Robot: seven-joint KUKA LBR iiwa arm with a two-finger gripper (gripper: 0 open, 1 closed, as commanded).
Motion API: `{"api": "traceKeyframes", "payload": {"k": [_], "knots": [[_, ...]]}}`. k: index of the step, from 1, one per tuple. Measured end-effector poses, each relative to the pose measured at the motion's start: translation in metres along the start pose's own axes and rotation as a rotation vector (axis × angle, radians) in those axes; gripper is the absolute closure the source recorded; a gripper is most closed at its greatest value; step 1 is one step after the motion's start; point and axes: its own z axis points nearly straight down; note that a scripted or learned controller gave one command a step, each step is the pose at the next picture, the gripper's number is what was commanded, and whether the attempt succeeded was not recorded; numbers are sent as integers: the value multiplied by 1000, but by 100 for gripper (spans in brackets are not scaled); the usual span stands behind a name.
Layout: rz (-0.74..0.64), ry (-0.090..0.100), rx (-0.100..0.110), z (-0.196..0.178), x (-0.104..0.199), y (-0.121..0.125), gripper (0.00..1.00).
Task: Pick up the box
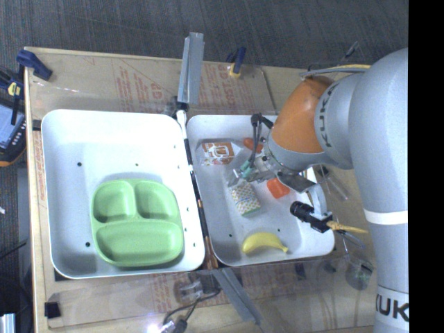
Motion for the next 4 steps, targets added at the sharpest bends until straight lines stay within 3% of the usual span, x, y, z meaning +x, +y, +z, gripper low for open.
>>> {"api": "traceKeyframes", "payload": {"k": [1,2,3,4], "knots": [[-304,7,6,-129,55,5,100],[-304,7,6,-129,55,5,0],[-284,11,12,-9,-10,-17,0],[-93,3,2,10,20,-27,0]]}}
